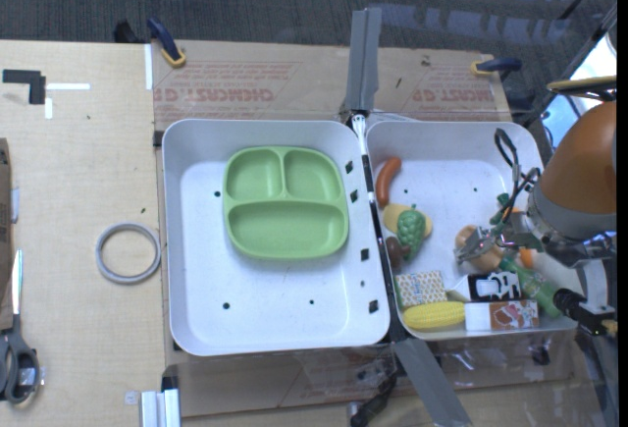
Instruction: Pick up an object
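Observation:
The right bin (442, 135) holds a jumble of toy food. An orange carrot-like piece (388, 178) lies near its left wall. Below it sit a yellow and green vegetable (408, 225), a dark grape piece (395, 249), a small cracker box (420, 288) and a yellow corn cob (435, 316). A white and red box (502, 315) and a black and white item (495, 286) lie along the front wall. My gripper (479, 242) hangs low over the right half of this bin, right at a tan object (488, 259). The wrist hides what lies under it.
The left bin (186, 248) holds a green divided plate (287, 201). Left of the bins, a grey tape ring (129, 251) and scissors (18, 363) lie on the bench. The arm with its orange band (589, 160) covers the right bin's right edge.

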Tool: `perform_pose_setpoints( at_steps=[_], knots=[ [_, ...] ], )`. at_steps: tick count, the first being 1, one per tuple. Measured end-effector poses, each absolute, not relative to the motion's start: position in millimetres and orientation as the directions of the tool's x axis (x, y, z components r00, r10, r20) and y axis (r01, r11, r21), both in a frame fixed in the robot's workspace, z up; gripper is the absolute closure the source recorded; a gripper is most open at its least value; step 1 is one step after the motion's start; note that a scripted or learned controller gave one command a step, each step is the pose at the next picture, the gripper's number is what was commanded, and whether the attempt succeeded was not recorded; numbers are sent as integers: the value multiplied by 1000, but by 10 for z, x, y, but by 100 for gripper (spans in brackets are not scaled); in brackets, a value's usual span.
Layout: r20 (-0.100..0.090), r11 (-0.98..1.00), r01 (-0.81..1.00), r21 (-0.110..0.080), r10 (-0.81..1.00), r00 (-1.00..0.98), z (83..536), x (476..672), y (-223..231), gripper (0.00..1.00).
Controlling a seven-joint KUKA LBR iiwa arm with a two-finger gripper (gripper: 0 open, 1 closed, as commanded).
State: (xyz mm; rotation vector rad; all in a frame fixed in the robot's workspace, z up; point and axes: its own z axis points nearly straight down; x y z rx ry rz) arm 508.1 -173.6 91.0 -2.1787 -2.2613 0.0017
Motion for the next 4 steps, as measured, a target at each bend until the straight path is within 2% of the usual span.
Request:
perform_pose_setpoints(
  at_steps=[1,2,3,4],
  knots=[
    [-1,34,999,1,999,-34,1014,5089,-1747,100],
    [-1,203,979,0,979,-203,2181,4988,-1448,100],
    [0,203,979,0,979,-203,2181,4987,-1449,0],
    [-1,88,996,-2,996,-88,1675,5171,-2069,0]
  ],
)
